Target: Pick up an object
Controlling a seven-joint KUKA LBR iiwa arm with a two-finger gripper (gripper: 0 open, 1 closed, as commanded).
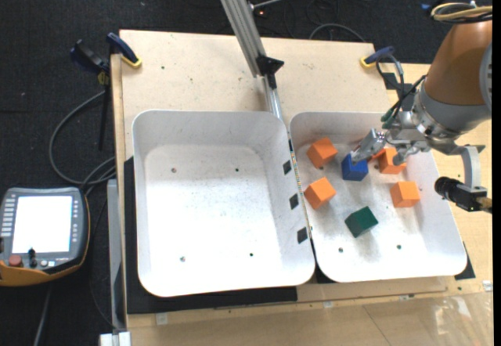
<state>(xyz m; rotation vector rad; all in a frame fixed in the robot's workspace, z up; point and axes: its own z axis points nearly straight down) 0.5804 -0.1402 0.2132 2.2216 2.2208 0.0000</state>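
From my remote seat I have the gripper (368, 147) low in the right bin (438, 258), in the right-centre of the frame, directly over the upper edge of the blue cube (355, 167), which I take as the object to pick; whether the fingers are apart or closed I cannot tell, because the metal of the wrist and the cube overlap there. The blue cube sits in the upper middle of that bin, with one orange cube (322, 153) just beside it to the left, another orange cube (389, 161) close on its right and partly under the arm, a third orange cube (319, 192) below left, a fourth (405, 193) toward the bin's right side, and a dark green block (362, 221) lower down, tilted. My guess is that these are light, rigid foam or plastic blocks with flat matte faces (nothing fragile here), so a squeeze across two opposite side faces should hold, though the near neighbours leave little room for the fingers to pass. The bins are shallow, smooth white trays with rounded corners and speckled floors; the left bin (156, 180) fills centre-left. Both rest on a pale, chipboard-like tabletop (196, 70).
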